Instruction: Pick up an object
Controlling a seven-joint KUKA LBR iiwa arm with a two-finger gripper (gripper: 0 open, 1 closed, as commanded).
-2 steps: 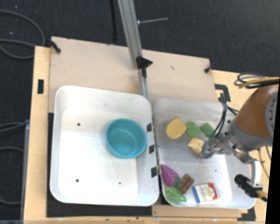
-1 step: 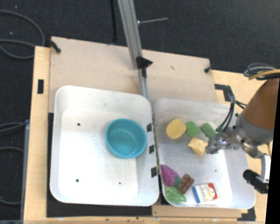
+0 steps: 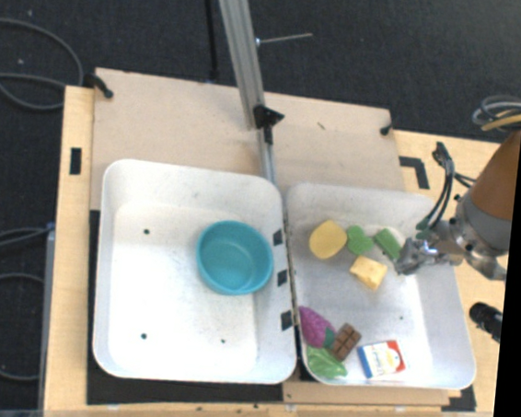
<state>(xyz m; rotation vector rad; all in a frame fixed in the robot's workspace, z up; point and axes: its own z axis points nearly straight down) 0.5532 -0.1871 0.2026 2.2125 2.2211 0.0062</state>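
The right bin (image 3: 433, 332) holds a yellow round object (image 3: 327, 240), two green pieces (image 3: 374, 240), a pale yellow block (image 3: 368, 273), a purple object (image 3: 315, 325), a brown chocolate-like bar (image 3: 346, 341), a green piece (image 3: 326, 364) and a small red, white and blue box (image 3: 382, 359). My gripper (image 3: 412, 257) reaches in from the right and hangs low over the right bin, just right of the green pieces and above the pale yellow block. Nothing visible sits between it and the bin floor.
The left bin (image 3: 137, 329) holds a teal bowl (image 3: 234, 257). A metal pole (image 3: 246, 63) slants up from between the bins at the back. Cables lie on the dark floor to the left and at the top right.
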